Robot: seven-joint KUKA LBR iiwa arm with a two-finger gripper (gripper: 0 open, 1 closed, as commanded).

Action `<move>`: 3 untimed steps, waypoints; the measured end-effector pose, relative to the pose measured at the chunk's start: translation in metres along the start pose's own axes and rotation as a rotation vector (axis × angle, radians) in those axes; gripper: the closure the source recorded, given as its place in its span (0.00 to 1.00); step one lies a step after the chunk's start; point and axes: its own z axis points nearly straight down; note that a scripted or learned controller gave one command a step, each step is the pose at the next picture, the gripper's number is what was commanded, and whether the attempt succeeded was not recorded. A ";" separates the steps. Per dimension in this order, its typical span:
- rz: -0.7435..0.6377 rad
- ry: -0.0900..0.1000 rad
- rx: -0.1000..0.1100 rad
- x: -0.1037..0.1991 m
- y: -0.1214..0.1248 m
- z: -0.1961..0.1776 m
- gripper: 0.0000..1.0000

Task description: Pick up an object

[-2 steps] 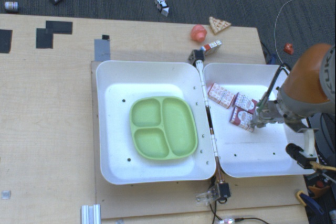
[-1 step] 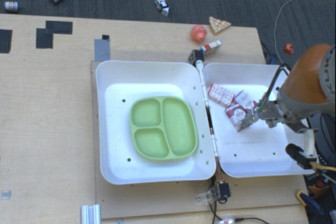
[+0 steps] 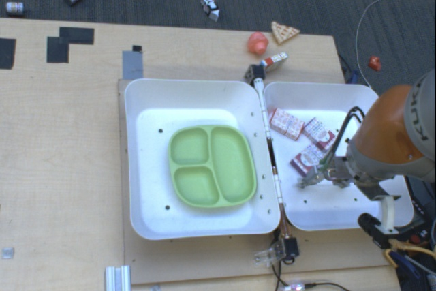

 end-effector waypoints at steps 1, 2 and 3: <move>-0.001 -0.001 -0.006 0.000 0.002 -0.011 1.00; -0.001 -0.001 -0.006 0.000 0.002 -0.011 0.00; -0.001 -0.001 0.000 0.027 0.000 0.000 0.00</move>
